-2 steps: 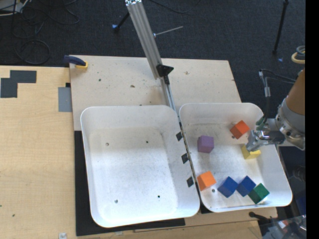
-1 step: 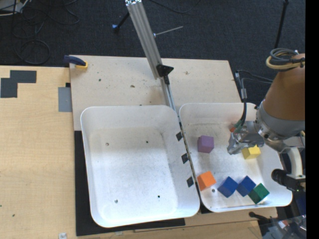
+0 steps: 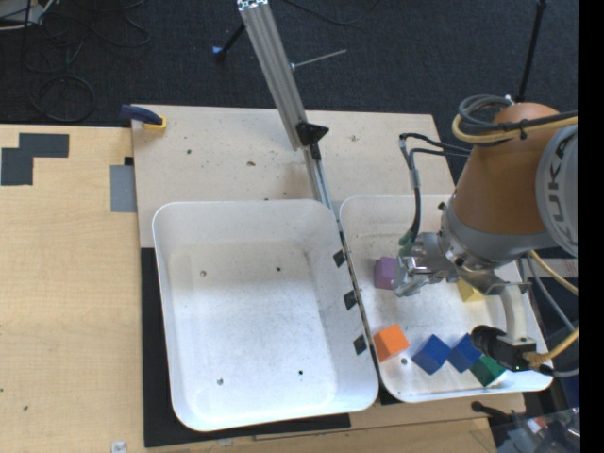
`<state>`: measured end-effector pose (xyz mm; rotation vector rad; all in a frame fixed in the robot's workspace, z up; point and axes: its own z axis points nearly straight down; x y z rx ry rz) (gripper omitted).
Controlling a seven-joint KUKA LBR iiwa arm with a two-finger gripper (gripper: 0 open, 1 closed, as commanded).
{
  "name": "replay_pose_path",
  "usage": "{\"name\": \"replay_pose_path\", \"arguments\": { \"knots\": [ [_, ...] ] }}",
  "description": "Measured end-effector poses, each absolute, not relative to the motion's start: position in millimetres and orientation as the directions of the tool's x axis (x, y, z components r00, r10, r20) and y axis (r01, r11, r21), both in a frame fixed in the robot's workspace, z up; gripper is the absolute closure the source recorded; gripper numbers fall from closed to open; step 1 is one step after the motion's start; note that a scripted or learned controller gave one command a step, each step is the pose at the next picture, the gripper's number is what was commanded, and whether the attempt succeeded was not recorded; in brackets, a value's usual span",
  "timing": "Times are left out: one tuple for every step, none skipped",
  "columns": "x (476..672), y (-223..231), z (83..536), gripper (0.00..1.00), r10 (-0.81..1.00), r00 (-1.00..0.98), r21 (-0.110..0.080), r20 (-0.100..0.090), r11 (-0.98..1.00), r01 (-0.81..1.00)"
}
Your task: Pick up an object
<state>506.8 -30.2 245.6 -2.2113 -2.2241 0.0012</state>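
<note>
White plastic right bin (image 3: 377,213) holds a purple cylinder (image 3: 384,273), orange cube (image 3: 390,342), two blue cubes (image 3: 447,355), a green block (image 3: 489,371) and a yellow piece (image 3: 469,292). Whether the grey gripper (image 3: 412,279) beside the cylinder is spread or closed cannot be told.

The left bin (image 3: 247,399) is taken as landmark. Behind it, an aluminium bar (image 3: 279,75) is seen slanting over the bench (image 3: 217,154), with a black bracket (image 3: 310,134) clamped on it. A blue-and-yellow clamp (image 3: 143,117) is set at the bench's far left corner. Dark floor with cables (image 3: 66,59) is seen beyond.
</note>
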Motion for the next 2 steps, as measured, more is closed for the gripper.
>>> {"name": "replay_pose_path", "arguments": {
  "knots": [
    [500.5, 26, 250, 1.00, 1.000, -0.006, -0.004, 0.003, 0.006, 1.000],
    [501.3, 76, 252, 1.00, 1.000, -0.005, -0.004, 0.002, 0.005, 1.000]
  ]
}}
